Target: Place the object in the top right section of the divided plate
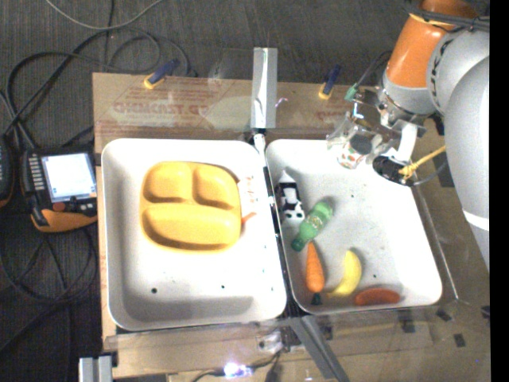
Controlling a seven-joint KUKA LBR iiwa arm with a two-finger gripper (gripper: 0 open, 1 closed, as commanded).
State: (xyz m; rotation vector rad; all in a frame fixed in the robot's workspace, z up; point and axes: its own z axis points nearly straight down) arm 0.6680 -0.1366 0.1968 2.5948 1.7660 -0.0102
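Camera view: one divided plate [191, 205], one banana [348, 272], one carrot [315, 269].

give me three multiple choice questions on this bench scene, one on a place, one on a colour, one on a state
1. Which bin holds the divided plate?
A. the left bin
B. the right bin
C. neither, it lies on the floor

2. What colour is the bottle?
A. blue
B. green
C. white

3. How do the plate's sections stand?
A. all bare
B. the banana lies in one
C. the carrot lies in one

Answers:
1. A, the yellow plate sits in the left bin's upper half.
2. B, the bottle lying slantwise in the right bin is green.
3. A, nothing lies in any section; the banana and carrot sit in the right bin near its front edge, while the gripper hangs over that bin's far rim.
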